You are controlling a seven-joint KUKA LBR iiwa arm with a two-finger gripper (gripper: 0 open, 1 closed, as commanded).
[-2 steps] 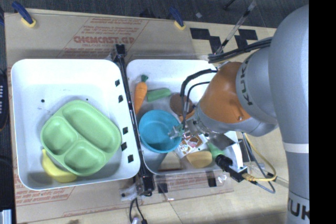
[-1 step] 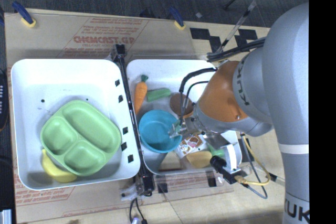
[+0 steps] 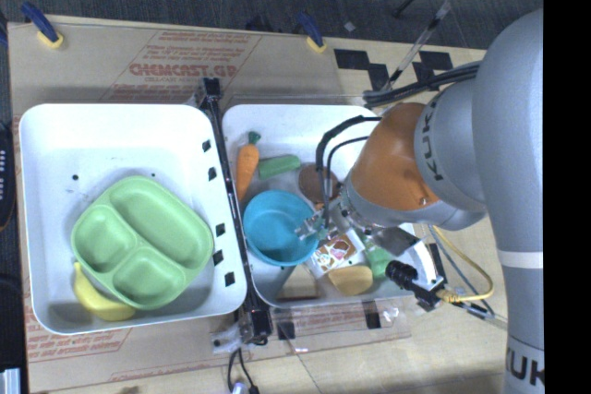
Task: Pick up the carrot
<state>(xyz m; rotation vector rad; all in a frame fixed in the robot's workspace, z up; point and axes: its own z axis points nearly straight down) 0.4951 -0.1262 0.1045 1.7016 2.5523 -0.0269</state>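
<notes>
The carrot (image 3: pixel 247 165), orange with a green top, lies along the left wall of the right bin (image 3: pixel 277 117), its tip pointing toward the near side. My gripper (image 3: pixel 319 224) hangs low over the middle of that bin, at the right rim of a blue bowl (image 3: pixel 275 229), a short way to the right of and nearer than the carrot. The wrist and orange band hide most of the fingers. Nothing shows between them.
A green oblong piece (image 3: pixel 279 166) lies just right of the carrot. A patterned card (image 3: pixel 335 251), a tan block (image 3: pixel 350 279) and a small green item (image 3: pixel 379 259) sit near the bin's front. The left bin (image 3: pixel 55 134) holds a green divided plate (image 3: pixel 143 240) over a yellow object (image 3: pixel 97 301).
</notes>
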